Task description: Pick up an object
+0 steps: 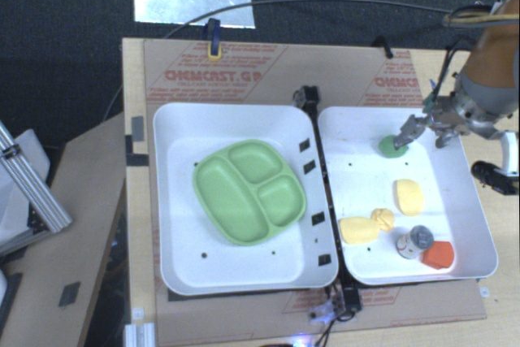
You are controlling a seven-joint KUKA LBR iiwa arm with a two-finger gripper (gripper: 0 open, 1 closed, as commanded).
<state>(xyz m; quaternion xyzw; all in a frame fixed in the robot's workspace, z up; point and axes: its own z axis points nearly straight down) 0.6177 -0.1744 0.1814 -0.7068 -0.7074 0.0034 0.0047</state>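
Green and round, a small object (392, 146) lay at the far end of the right bin (479, 256), with the tool (424, 128) poised at its edge.

One finger (409, 130) of the tool reached down beside the green piece and the other (445, 136) stood apart from it; nothing sat between them, so the tool was spread and holding nothing. Judging by the slant of the arm, it seemed lined up for that piece. Nearer lay a yellow block (409, 196), a pale yellow lump (360, 229), a grey cylinder (416, 240) and an orange wedge (439, 255). The left bin (175, 272) held a green divided tray (246, 189).
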